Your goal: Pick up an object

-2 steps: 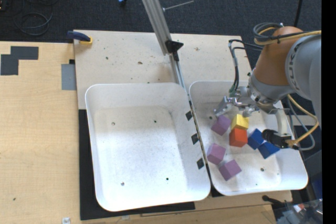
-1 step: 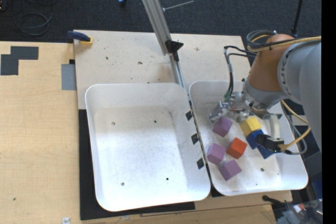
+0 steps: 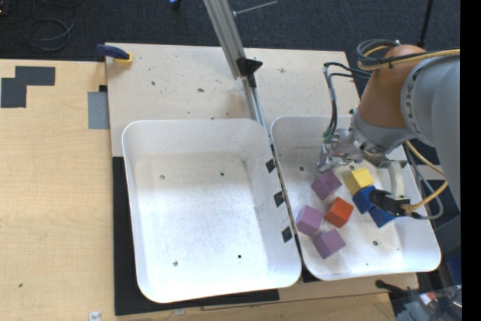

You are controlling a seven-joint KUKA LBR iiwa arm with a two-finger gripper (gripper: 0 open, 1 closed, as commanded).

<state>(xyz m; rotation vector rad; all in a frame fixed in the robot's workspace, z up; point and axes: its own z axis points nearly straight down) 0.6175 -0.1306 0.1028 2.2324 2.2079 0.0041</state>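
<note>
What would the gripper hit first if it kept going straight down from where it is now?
Most likely the upper purple cube, just below the gripper in the right bin; depth is unclear, so it might meet the bin floor beside it.

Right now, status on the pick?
Gripper low in right bin, above the top purple cube. Nothing seen held. Orange cube, yellow cube, blue block crowd close.
</note>
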